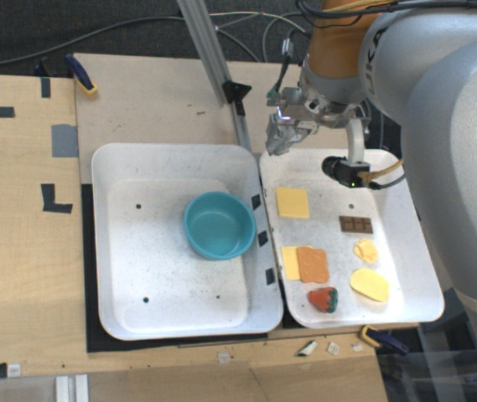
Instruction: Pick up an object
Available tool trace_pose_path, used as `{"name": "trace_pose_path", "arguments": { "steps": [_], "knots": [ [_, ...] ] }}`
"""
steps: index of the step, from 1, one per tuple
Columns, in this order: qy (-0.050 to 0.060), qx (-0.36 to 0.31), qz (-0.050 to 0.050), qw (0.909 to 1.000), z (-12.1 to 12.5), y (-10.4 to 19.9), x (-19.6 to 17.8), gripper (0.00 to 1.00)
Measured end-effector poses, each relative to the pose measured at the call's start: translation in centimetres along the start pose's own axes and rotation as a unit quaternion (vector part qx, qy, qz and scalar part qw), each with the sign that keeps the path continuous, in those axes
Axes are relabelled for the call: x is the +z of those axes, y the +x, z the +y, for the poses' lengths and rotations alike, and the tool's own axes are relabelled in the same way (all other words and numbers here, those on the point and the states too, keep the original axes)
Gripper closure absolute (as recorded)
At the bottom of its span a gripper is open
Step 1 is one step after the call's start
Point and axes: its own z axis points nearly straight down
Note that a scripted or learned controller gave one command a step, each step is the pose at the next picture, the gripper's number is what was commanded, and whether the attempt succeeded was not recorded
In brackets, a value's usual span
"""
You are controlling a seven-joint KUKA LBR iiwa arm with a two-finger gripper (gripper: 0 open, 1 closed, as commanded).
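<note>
- Right, camera view: gripper [278, 141] hangs over the far-left corner of the right bin [406, 224], just beside the wall it shares with the left bin [108, 224].
- Jaws: too small and cluttered to read, so I cannot tell how far open they are. Nothing is visibly held.
- Candidates all lie in the right bin. A yellow square [292, 203] sits near the left wall, closest to the gripper.
- A brown chocolate piece [356, 224] lies mid-bin toward the right wall, with a small yellow lump [365, 251] just near-side of it.
- An orange slab [312, 265] partly overlaps a yellow slab [289, 263] at the left wall.
- A strawberry [324, 299] and a yellow wedge [370, 286] lie along the near edge.
- The left bin carries a teal bowl [219, 225], right of centre (tall rim, probably awkward for two fingers).
- Step in hand, my read: still the approach, with no descent onto anything yet.
- To do it well, pick a thing with height. The strawberry or the yellow lump looks graspable, while the flat slabs give the fingers little to bite.
- Centre over the target before dropping, and align the fingers across its narrow side.
- Risk: the yellow square sits close to the wall, so a finger could catch the rim there.
</note>
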Motion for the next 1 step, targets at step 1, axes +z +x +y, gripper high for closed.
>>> {"name": "trace_pose_path", "arguments": {
  "steps": [1],
  "knots": [
    [0.001,0.000,0.000,1.0000,0.75,6.11,0.95,1.00]
  ]
}}
